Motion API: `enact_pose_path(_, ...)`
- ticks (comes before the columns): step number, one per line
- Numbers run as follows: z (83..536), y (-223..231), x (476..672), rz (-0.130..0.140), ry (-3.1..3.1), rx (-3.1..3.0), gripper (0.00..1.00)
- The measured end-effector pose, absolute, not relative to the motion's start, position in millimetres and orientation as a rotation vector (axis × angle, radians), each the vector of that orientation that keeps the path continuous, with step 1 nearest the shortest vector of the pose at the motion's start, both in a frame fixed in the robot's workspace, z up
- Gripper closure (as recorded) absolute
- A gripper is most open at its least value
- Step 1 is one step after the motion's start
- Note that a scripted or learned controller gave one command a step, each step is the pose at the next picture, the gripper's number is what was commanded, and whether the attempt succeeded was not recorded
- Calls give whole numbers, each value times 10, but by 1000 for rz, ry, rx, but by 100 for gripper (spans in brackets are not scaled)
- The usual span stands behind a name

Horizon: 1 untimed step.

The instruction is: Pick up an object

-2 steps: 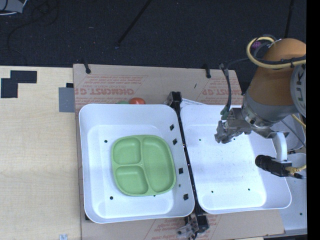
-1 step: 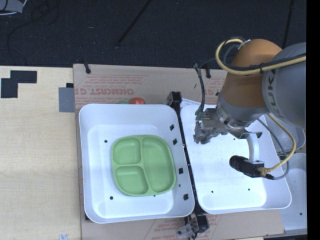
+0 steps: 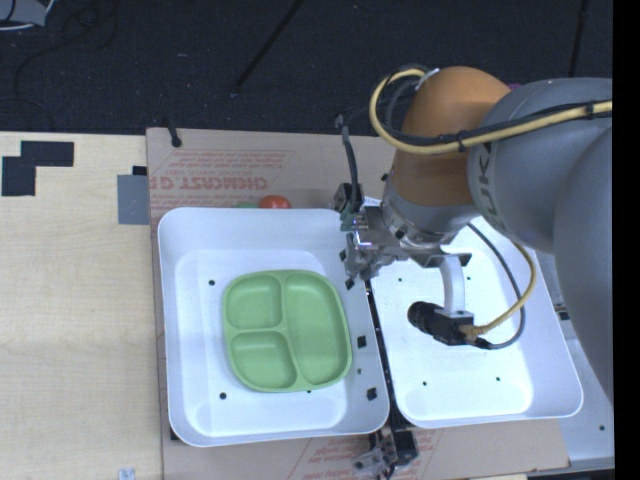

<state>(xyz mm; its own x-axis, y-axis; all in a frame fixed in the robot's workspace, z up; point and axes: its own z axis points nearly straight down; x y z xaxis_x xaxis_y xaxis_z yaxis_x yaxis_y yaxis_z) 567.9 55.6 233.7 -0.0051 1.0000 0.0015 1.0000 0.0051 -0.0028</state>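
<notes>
Grey robot arm (image 3: pixel 540 158) with an orange band fills the upper right of the frame, nearest the lens, reaching down toward the seam between two shallow white plastic bins. Its end effector (image 3: pixel 358 243) hangs at centre frame over the inner rim of the left bin (image 3: pixel 190 368); whether it is released or clenched cannot be told. Lying flat in the left bin, left of centre, is a pale green three-compartment plastic tray (image 3: pixel 287 330), apart from the end effector. Right bin (image 3: pixel 500 393) sits at lower right, beneath the wrist. Beyond the left bin's far rim, a small red-orange round object (image 3: pixel 274 203) rests on the cardboard-covered surface (image 3: pixel 230 173).
</notes>
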Motion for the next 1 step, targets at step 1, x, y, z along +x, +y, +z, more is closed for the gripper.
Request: enact_pose_path(1,2213,1069,5686,4,-2223,-2214,100)
